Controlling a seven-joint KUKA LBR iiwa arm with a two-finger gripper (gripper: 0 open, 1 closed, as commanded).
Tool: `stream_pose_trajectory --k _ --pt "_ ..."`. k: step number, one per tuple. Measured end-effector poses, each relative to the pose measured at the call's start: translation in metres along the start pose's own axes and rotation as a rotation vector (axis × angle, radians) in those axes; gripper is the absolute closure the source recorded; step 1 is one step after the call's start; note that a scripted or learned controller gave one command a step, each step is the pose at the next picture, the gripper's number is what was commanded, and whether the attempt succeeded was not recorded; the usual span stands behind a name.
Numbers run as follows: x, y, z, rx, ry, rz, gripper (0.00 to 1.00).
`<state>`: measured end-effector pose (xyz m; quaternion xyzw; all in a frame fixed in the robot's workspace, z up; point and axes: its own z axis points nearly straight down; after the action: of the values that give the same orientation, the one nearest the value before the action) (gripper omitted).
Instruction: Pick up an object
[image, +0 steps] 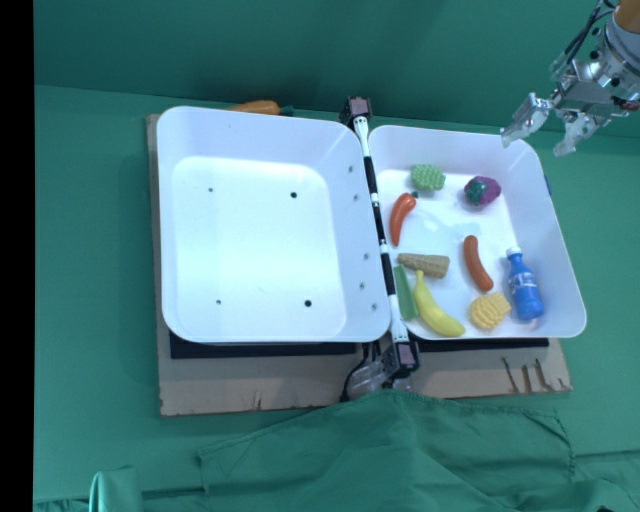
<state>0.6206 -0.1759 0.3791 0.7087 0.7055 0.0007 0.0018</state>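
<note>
**Camera view: end effector spread and empty above the right bin's far corner**

The end effector (548, 124) hangs at the upper right, its two fingers splayed apart with nothing between them. It sits above and just outside the far right corner of the right bin (562, 262), well clear of the contents, which suits an arm poised to choose a target before coming down.

All the candidates for picking lie in that right bin. Nearest the end effector is a purple eggplant (481, 191), with a green broccoli (428, 178) beside it and a red chili (401, 216) toward the centre divider. Farther down lie a red sausage (477, 263), a blue bottle (523, 286) on its side by the right wall, a yellow waffle-like piece (490, 310), a banana (436, 309), a tan corn cob (423, 264) and a green piece (404, 292) against the divider. They lie scattered with gaps between most, which should leave finger room.

The left bin (262, 235) likely serves as a drop area. An orange item (256, 106) lies on the desk (90, 250) behind it.

The bottle's label is too small to read; no other writing is legible.
</note>
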Motion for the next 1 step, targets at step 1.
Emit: stream_pose_trajectory --k 1 --pt "0.0236 -0.0241 -0.0988 -0.014 -0.003 -0.004 0.00"
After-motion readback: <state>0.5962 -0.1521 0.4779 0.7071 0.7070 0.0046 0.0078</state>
